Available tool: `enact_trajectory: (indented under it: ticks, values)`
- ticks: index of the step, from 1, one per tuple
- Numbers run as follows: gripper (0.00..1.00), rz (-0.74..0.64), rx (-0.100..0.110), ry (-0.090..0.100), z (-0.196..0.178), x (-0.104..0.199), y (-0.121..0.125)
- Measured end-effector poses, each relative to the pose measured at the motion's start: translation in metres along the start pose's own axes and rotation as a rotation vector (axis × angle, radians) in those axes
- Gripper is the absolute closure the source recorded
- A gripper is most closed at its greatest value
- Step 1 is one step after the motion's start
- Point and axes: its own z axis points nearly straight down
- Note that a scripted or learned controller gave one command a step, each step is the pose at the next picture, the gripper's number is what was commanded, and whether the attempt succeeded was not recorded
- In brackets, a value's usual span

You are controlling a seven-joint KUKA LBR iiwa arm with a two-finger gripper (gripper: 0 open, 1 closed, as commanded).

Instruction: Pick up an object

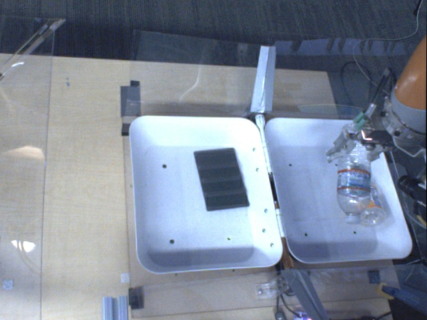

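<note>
**Over the bottle's cap end, grip unconfirmed**

Hard to tell whether the jaws stand wide or narrow: blurred, and tangled visually with clear plastic. Gripper (357, 139) hovering at the upper end of a clear plastic water bottle (355, 191), at or just above its neck; contact not certain, and nothing plainly seen between the fingers.

Lying on its side in the right bin (303, 179), toward that bin's right wall. Long axis running roughly up-and-down in the camera view, tilted slightly; neck and cap apparently pointing to the far edge of the bin, base toward the near right corner. Labelled band around the middle.

Likely troubles, judged from here: round, slick, light body apt to roll or squirt sideways if pinched off-centre; narrow neck easy to miss or slip from; thin walls prone to buckling; right wall close enough to crowd a finger.

Further out: a dark ribbed rectangular pad (221, 179) lying flat in the left bin (153, 179), well apart.
</note>
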Motion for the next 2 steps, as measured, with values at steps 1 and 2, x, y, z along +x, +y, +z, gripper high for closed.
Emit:
enact_trajectory:
  ticks: [1,2]
  values:
    - [0.0,-0.018,0.001,0.0,0.128,-0.061,0.031]
    - [0.0,-0.138,-0.034,0.004,0.163,-0.065,0.035]
